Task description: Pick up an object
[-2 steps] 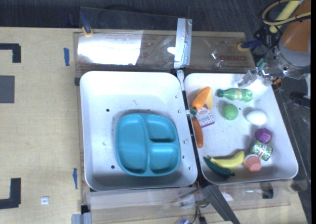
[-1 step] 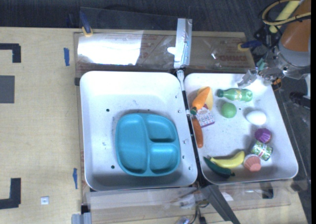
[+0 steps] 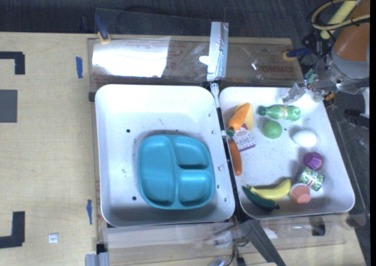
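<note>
The right bin (image 3: 335, 141) holds several toy foods. A green bottle (image 3: 280, 112) lies near its back edge, with a green ball (image 3: 272, 129) just in front of it and a white egg (image 3: 305, 138) to the right. An orange carrot (image 3: 239, 117) leans at the bin's left wall, above a small printed packet (image 3: 245, 141) and an orange stick (image 3: 235, 158). At the front lie a banana (image 3: 271, 190), a pink cup (image 3: 300, 194), a green can (image 3: 312, 179) and a purple piece (image 3: 313, 160). My gripper (image 3: 304, 90) hovers over the bin's back right corner, just right of the bottle.
A blue divided plate (image 3: 175, 169) sits in the left bin (image 3: 117, 112). A clear plastic wall (image 3: 218, 53) stands behind the bins. Yellow and black cables (image 3: 338, 12) hang beside the arm at the upper right.
</note>
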